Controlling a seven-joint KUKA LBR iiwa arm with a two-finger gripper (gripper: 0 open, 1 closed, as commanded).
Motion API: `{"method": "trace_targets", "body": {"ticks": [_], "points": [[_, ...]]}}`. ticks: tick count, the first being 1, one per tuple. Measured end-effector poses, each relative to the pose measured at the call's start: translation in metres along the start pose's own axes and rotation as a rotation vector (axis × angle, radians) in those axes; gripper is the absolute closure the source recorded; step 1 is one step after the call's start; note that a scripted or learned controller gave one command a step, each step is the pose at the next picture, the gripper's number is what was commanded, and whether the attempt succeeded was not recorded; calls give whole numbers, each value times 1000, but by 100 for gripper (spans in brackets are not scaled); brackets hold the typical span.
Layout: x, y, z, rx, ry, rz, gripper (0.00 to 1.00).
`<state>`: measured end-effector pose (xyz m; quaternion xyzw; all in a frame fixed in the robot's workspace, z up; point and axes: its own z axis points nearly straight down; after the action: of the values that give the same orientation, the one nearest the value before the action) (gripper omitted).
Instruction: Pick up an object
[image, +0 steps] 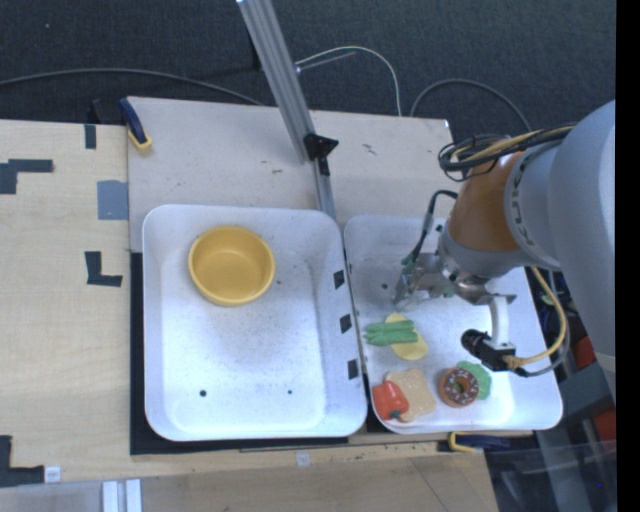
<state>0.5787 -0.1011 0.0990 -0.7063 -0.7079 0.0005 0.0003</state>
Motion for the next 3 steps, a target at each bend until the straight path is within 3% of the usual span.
{"method": "trace_targets", "body": {"ticks": [3], "points": [[-11, 11, -149, -6, -1, 0, 100]]}}
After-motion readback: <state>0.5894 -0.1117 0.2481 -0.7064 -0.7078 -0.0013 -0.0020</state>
